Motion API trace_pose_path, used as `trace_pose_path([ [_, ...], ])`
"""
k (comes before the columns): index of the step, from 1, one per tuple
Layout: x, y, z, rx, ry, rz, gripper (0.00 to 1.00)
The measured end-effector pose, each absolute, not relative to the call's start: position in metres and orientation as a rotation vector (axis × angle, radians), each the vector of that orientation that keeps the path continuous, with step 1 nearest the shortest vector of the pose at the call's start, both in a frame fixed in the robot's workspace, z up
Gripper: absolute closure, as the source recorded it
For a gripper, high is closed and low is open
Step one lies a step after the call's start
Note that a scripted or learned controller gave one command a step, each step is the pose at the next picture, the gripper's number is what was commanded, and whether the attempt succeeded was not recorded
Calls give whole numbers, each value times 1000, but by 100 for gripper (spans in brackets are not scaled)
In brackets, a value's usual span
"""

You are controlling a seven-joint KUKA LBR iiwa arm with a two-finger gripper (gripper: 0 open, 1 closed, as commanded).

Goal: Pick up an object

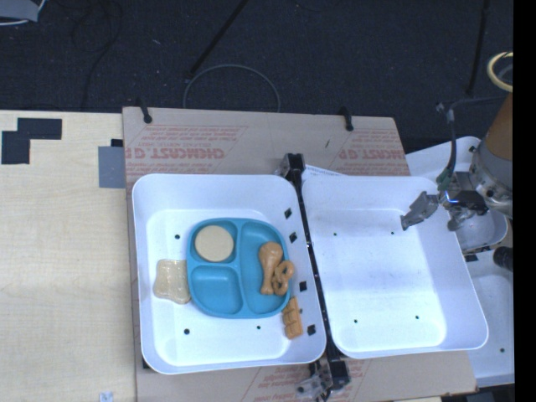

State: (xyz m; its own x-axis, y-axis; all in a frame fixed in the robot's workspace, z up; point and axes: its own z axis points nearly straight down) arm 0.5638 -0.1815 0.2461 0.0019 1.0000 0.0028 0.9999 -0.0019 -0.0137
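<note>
Not started: fingers (416,213) over shallow white right bin (394,342), grip state unreadable; blue 3-compartment plastic tray (226,296) with tan food pieces far off, untouched.

We see two white bins (159,342) side by side on a printed cardboard sheet (251,145), black cables (226,74) behind.

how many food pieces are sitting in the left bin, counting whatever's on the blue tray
4. A round flat piece in the blue tray's upper-left compartment, a knobbly brown piece in its right compartment, a pale slice against the tray's left edge, and a small brown piece by its lower-right corner.
</note>
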Motion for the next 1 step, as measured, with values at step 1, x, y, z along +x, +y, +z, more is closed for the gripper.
trace_pose_path([
  [1, 566, -182, 253, -2221, -2221, 1, 0],
])
